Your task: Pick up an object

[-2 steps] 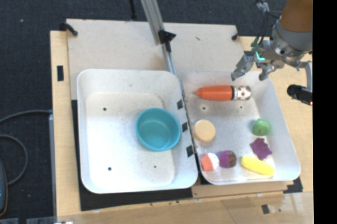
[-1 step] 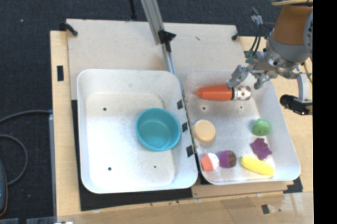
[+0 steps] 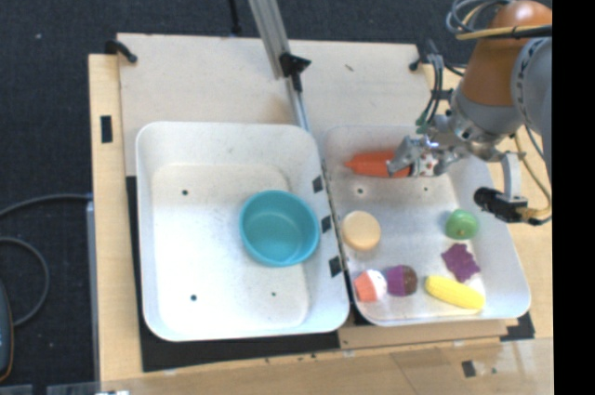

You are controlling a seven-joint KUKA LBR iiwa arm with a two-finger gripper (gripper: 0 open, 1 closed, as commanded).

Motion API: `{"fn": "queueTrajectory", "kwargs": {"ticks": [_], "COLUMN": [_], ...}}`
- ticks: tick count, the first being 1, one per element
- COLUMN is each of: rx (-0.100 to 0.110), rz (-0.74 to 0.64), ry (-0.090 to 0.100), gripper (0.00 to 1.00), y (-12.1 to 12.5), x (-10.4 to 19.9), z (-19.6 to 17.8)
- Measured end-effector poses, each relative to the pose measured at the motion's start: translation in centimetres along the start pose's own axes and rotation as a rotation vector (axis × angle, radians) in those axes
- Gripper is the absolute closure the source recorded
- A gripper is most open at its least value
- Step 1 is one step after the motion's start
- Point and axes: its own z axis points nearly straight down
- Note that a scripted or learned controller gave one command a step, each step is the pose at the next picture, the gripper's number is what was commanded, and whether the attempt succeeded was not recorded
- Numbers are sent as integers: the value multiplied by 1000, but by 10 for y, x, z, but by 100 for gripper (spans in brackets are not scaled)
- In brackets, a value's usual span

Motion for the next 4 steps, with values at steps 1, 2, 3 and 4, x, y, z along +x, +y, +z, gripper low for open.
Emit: {"fn": "queueTrajectory", "kwargs": {"ticks": [1, 2, 3, 4], "rx": [-1, -10, -13, -9], "rz": [1, 3, 2, -1], "ry": [0, -1, -1, 1], "gripper": [0, 100, 100, 100], "y": [-1, 2, 5, 6], "x": [-1, -2, -11, -12], "z": [53, 37, -25, -48]}}
